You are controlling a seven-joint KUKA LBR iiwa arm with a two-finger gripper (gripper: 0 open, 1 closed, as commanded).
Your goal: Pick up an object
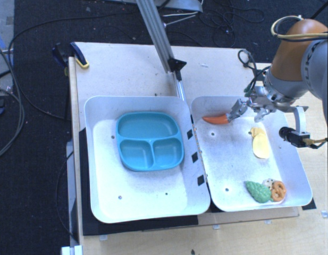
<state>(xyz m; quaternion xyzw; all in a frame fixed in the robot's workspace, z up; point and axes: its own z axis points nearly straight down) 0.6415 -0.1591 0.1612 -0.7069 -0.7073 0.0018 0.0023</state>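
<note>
My bench (126,68) bears two bins; the left bin (100,195) holds a blue tray (150,141). My gripper (239,110) hangs in the right bin (233,163), grasping the carrot (216,119) at its near end, close to the rear wall. Banana (260,144), green toy (258,191) and pretzel (278,190) lie well apart, leaving open floor.

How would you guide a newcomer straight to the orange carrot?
Start at the right-hand bin of the two white ones. Look to its far left corner, just beside the tool. The carrot lies there: long, thin and orange, unlike the pale yellow piece and the green lump nearer the front.
</note>
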